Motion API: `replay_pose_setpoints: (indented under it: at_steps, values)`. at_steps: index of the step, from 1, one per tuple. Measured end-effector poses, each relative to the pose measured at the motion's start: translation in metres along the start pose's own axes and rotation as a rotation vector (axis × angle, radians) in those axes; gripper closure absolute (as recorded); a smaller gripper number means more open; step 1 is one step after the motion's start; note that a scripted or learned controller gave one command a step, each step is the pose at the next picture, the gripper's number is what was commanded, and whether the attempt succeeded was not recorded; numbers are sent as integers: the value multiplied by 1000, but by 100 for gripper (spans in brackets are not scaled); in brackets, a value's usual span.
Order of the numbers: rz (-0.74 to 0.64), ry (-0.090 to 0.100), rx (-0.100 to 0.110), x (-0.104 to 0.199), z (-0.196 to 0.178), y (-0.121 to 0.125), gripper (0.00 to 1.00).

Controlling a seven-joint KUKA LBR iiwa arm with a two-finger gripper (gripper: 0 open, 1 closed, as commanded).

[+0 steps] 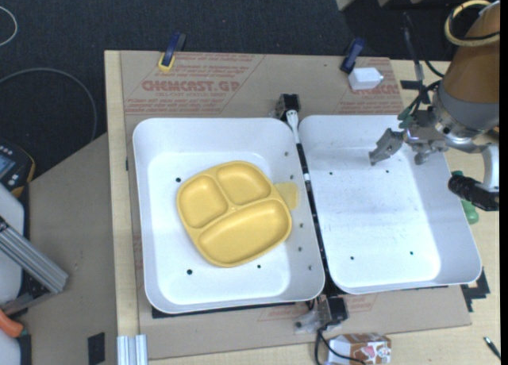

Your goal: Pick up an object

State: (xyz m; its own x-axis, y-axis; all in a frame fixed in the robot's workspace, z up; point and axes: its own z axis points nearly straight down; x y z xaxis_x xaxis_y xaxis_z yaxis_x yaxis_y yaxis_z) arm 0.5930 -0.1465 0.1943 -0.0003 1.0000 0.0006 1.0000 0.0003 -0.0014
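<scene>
Camera view: brown board-topped bench printed "CHEMCAST", on dark carpet. Two shallow white bins sit side by side, rims touching along the middle. Left bin holds a yellow three-compartment divided plate, lying flat near bin centre, slightly toward the right wall; free floor all round it, most at the left and top. A small yellow piece touches the plate's right edge. Right bin floor bare, speckled. Gripper hovers over the right bin's upper right part, fingers spread apart, nothing between them, well apart from the plate. Blue clamps at the board's top edge, white block beside one.
</scene>
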Motion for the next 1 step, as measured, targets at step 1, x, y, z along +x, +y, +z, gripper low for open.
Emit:
replay_pose_setpoints:
  at_steps: [1]
  values:
    - [-7, -1, -17, 73, -203, -40, 0]
